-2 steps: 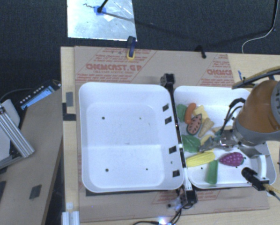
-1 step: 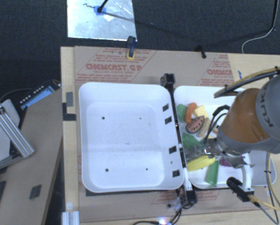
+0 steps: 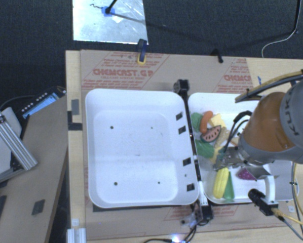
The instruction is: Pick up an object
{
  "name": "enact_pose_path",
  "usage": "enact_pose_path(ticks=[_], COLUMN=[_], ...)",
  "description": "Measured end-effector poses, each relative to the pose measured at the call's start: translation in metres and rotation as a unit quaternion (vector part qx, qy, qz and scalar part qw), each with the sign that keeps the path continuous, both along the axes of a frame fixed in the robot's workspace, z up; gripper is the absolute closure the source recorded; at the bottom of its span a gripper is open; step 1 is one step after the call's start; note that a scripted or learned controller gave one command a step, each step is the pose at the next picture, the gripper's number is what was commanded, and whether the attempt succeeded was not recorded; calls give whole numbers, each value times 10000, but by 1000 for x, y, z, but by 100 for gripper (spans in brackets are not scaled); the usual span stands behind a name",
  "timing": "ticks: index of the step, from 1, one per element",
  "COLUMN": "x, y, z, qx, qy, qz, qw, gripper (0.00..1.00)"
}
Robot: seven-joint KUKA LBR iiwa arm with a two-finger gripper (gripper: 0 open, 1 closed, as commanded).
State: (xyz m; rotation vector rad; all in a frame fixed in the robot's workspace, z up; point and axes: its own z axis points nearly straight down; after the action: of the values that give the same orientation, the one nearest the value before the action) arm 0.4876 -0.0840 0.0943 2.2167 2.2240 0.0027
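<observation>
The right bin (image 3: 204,103) holds several toy foods. A watermelon slice (image 3: 212,133) lies near its left wall, with an orange piece (image 3: 207,118), a yellow piece (image 3: 218,120) and a green piece (image 3: 197,120) just behind it. A darker green piece (image 3: 206,149) sits below the slice. A yellow corn cob (image 3: 221,182) rests at the front, next to a purple piece (image 3: 245,174). My gripper (image 3: 226,158) hangs low over the bin's middle, between the dark green piece and the corn, largely hidden under the grey and orange wrist (image 3: 265,130).
The left bin (image 3: 136,146) sits beside the right one, with black clips (image 3: 184,130) along the shared divider. Both stand on a cardboard sheet (image 3: 121,70). Cables (image 3: 273,211) trail at the front right.
</observation>
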Motion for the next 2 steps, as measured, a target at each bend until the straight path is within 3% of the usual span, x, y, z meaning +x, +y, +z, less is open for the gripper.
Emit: enact_pose_path(ticks=[1,2], x=[85,97], y=[56,54], z=[95,90], qx=[-5,1], qy=[-48,-1], qz=[32,8], qw=[10000,10000], gripper=[100,100])
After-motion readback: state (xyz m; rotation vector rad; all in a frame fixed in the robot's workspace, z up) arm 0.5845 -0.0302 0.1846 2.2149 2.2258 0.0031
